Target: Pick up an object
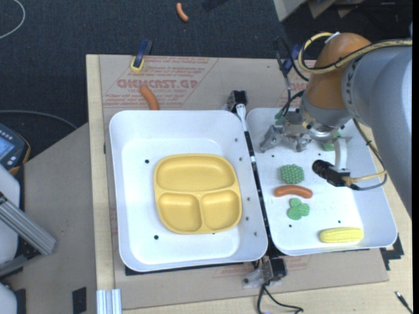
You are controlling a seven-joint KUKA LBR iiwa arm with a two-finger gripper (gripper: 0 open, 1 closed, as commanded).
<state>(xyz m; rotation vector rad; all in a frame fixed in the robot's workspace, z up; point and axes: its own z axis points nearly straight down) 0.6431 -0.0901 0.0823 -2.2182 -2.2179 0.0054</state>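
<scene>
You can see the gripper at the twelve o'clock end of the right bin, its fingers spread apart and clamped on nothing. The arm above it hides that bin's far corner and runs off the right edge. Below the gripper, toward six o'clock, lie a green bumpy toy, a toy sausage, a green leafy piece and a toy corn cob. The left bin holds a yellow divided plate.
</scene>
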